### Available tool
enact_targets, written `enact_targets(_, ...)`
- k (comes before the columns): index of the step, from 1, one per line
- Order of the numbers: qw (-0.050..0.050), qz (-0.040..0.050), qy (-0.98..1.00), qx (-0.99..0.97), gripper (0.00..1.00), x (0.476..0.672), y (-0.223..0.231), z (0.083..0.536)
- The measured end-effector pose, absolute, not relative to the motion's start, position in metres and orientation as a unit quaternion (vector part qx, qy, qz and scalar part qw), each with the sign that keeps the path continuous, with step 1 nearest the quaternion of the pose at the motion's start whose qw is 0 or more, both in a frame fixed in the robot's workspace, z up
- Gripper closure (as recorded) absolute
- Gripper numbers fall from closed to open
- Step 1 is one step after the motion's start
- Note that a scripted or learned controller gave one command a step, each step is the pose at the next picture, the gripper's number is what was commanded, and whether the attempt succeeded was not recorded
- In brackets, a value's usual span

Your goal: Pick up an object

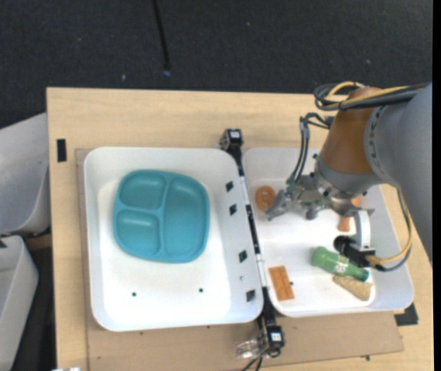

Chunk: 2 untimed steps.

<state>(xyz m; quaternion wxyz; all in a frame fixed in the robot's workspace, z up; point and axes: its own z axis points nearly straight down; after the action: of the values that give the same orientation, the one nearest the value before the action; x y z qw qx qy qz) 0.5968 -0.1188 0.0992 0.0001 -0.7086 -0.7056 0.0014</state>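
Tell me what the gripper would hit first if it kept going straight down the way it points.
Probably the bare floor of the right bin, just right of the small orange ball. The gripper hangs beside the ball, though depth is hard to judge here.

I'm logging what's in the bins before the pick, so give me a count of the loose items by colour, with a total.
Teal: 1, the divided plate in the left bin.
Orange: 2, a round piece and a flat rectangular piece, both in the right bin.
Green: 1, a bottle-like item.
Tan: 1, a wedge-shaped piece.
Total: 5. The arm may hide others.
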Motion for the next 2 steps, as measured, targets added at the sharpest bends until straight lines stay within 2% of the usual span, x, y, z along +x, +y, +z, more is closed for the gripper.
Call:
enact_targets(1, -0.002, -0.0005, -0.704, -0.71, 1.0, 0.598, -0.119, 0.112)
enact_targets(2, -0.001, -0.0011, -0.705, -0.709, 1.0, 0.594, -0.122, 0.156)
